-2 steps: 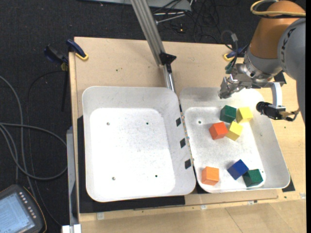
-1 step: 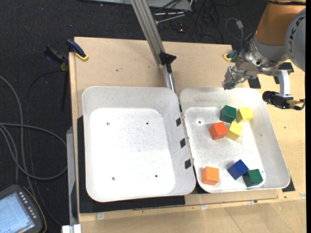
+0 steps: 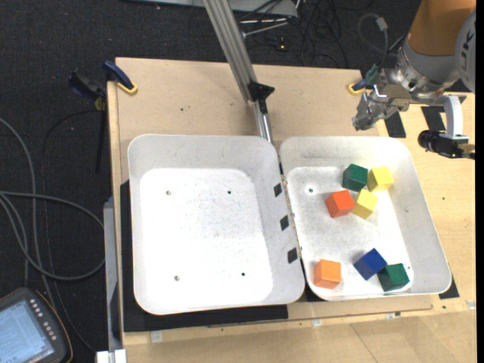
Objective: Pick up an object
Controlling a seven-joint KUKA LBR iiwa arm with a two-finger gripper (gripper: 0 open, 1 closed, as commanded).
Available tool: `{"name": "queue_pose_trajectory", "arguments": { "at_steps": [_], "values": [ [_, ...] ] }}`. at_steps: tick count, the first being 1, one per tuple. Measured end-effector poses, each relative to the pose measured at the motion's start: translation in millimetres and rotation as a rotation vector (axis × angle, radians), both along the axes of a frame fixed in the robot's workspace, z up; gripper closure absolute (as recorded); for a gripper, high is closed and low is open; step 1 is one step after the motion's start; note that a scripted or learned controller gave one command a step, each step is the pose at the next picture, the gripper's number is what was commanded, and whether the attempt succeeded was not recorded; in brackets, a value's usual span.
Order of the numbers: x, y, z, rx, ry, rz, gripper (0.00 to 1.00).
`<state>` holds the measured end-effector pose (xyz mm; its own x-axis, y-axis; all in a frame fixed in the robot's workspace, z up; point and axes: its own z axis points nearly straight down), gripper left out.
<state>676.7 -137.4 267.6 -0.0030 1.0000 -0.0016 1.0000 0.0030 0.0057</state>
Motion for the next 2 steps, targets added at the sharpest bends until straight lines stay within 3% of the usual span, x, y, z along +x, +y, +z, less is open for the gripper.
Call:
{"name": "queue_pose_trajectory", "arguments": {
  "at_steps": [2],
  "values": [
    [-28,91,-25,0.003,0.008,0.004,1.0]
  ]
}}
